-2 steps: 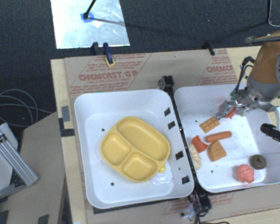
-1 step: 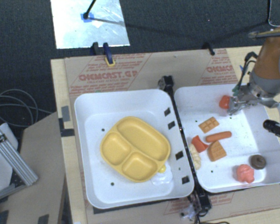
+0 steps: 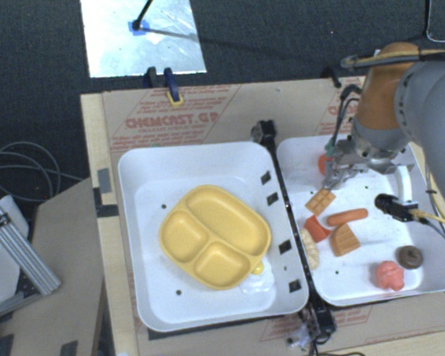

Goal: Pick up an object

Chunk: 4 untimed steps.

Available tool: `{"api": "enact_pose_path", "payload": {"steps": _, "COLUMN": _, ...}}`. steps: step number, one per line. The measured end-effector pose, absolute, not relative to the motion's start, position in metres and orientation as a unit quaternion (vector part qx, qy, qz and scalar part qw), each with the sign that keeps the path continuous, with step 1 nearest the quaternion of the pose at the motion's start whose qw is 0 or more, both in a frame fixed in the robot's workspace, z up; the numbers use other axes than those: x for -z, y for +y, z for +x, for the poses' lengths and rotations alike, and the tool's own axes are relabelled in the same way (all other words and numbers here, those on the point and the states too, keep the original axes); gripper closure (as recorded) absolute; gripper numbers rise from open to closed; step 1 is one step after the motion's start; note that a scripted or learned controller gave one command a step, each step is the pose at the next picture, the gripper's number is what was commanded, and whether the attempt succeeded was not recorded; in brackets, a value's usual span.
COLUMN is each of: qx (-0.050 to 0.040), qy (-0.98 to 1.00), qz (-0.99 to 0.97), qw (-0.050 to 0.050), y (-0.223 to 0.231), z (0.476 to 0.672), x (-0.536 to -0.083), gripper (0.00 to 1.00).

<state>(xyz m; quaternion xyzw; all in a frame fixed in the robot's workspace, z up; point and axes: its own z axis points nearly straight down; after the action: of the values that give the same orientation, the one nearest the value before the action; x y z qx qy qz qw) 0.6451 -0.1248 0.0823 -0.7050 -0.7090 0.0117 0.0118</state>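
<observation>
From above, the bench (image 3: 199, 104) carries two white bins. The left bin (image 3: 148, 220) holds a yellow tray (image 3: 215, 235) with three compartments. The right bin (image 3: 438, 269) holds the toy foods: a waffle (image 3: 320, 200) just below the hand (image 3: 334, 171), a sausage (image 3: 347, 217) beside it, an orange wedge (image 3: 344, 240), a red piece (image 3: 315, 228), a pink lump (image 3: 389, 275) and a brown ring (image 3: 409, 256) near the front corner. The arm (image 3: 393, 108) reaches in from the right, with the hand low over the bin's rear left part. Whether it is spread or pressed together cannot be told.
</observation>
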Motion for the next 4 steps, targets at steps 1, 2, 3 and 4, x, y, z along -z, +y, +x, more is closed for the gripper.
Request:
{"api": "enact_pose_path", "payload": {"steps": 1, "qx": -0.0001, "qy": -0.708, "qz": -0.707, "qw": 0.001, "y": -0.089, "z": 0.581, "x": -0.116, "gripper": 1.00}}
{"api": "enact_pose_path", "payload": {"steps": 2, "qx": 0.0006, "qy": -0.707, "qz": -0.707, "qw": -0.001, "y": -0.091, "z": 0.584, "x": -0.114, "gripper": 0.00}}
{"api": "enact_pose_path", "payload": {"steps": 3, "qx": 0.0028, "qy": -0.710, "qz": -0.704, "qw": -0.004, "y": -0.100, "z": 0.669, "x": -0.085, "gripper": 0.00}}
{"api": "enact_pose_path", "payload": {"steps": 4, "qx": 0.0067, "qy": -0.710, "qz": -0.704, "qw": -0.008, "y": -0.072, "z": 0.671, "x": -0.345, "gripper": 0.00}}
